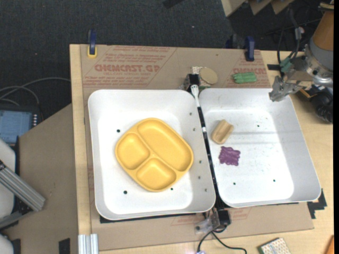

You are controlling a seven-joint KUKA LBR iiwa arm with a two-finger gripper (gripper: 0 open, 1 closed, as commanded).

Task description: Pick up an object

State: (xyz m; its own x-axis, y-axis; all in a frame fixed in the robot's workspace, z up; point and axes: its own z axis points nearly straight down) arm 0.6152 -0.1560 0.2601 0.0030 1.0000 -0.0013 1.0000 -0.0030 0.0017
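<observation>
In the right bin [286, 157] lie a tan bread-like piece [222, 132] near its left wall and a purple bunch of grapes [229, 155] just below it. A yellow divided plate [153, 153] rests in the left bin [103, 142]. My gripper [279, 90] hangs above the right bin's far right corner, well away from both small objects. Nothing shows between its fingers.
A green object [244, 78] and a round tan disc [209, 76] lie on the brown board behind the bins. Blue clamps [92, 42] hold the board's back edge. Cables and a black fitting [193, 83] sit between the bins at the back.
</observation>
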